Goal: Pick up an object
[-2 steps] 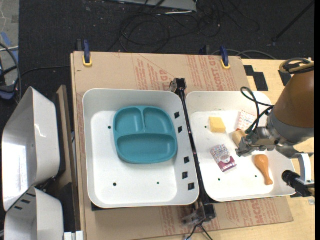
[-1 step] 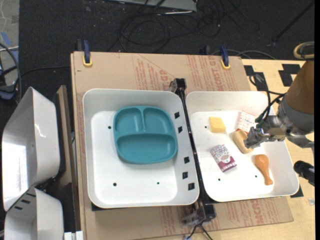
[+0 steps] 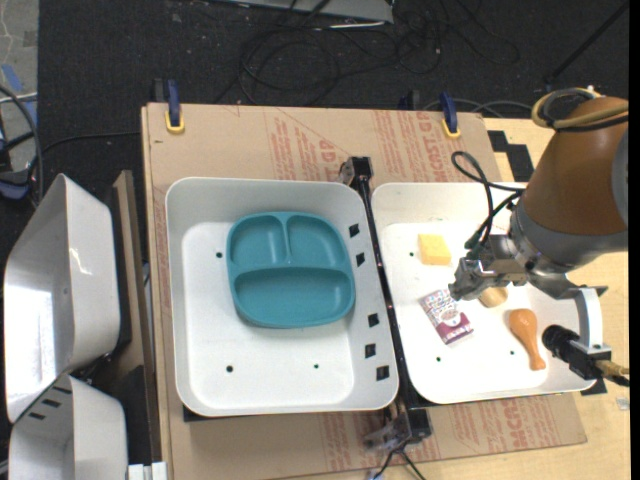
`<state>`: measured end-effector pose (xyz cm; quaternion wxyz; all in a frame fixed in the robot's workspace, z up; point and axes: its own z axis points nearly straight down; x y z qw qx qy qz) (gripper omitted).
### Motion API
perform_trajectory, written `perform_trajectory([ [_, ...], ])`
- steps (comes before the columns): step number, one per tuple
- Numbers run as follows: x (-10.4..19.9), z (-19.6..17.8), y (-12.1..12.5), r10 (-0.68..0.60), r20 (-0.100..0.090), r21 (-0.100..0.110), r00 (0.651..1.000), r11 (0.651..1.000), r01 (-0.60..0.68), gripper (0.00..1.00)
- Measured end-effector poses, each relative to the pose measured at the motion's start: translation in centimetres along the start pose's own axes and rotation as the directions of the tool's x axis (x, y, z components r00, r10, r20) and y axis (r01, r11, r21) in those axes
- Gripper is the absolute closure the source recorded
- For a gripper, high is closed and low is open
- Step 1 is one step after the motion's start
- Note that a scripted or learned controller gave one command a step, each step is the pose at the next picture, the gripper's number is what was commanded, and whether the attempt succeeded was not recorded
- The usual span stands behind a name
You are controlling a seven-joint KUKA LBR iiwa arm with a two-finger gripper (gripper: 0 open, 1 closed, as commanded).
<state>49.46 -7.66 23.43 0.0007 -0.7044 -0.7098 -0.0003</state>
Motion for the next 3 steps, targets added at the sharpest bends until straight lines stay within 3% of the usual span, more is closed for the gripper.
perform_trajectory([
  [3,15.0,-1.5,0.1,-0.002,0.000,0.000,1.000,1.000,0.002,1.00],
])
